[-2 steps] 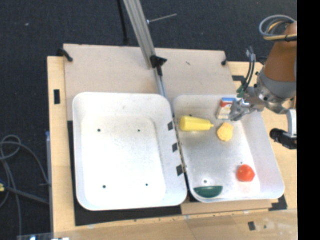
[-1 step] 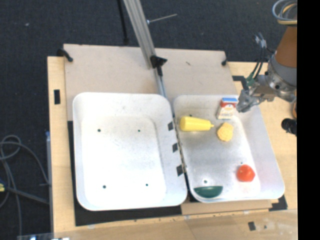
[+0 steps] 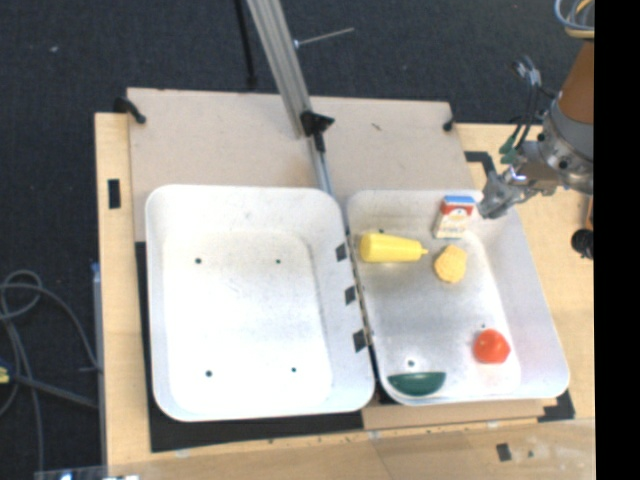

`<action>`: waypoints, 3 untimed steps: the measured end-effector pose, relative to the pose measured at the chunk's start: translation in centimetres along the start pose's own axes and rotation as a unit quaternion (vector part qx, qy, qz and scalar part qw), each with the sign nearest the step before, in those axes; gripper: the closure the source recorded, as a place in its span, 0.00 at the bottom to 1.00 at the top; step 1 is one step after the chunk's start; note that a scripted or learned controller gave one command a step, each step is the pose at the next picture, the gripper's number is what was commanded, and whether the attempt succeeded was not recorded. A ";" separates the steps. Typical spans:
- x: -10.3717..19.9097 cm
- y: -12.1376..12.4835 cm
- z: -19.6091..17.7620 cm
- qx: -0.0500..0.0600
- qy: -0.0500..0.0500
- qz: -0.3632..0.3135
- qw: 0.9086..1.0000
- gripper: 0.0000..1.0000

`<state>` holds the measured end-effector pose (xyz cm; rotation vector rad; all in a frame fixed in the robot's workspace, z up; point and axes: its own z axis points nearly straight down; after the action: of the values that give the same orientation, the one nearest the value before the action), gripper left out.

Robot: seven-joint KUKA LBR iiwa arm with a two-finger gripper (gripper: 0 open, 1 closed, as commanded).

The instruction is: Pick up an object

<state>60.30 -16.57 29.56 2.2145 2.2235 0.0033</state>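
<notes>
Two shallow white bins are set side by side on the bench. The left bin point(image 3: 250, 298) is seen with only dark specks on its floor. In the right bin point(image 3: 530, 308), a yellow wedge-shaped object point(image 3: 388, 248) is laid near the left wall toward the far edge. A dark green bowl-like piece point(image 3: 417, 381) is found at the near edge. A small white carton with red and blue print point(image 3: 454, 216) is stood at the far edge, and a yellow-orange rounded object point(image 3: 451, 264) is placed just in front of it. A red ball point(image 3: 490, 347) is seen near the near right corner. The gripper point(image 3: 497, 200) is held at the far right corner, just beside the carton; whether it is spread or pressed together cannot be told.
</notes>
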 end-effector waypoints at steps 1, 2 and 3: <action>4.9 0.1 0.0 0.001 0.000 -0.001 1.000 1.00; 10.1 1.3 0.0 0.001 0.000 -0.001 1.000 1.00; 14.4 2.2 2.1 0.003 0.000 -0.001 1.000 1.00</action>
<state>62.47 -2.18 27.44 2.2163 2.2277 -0.0016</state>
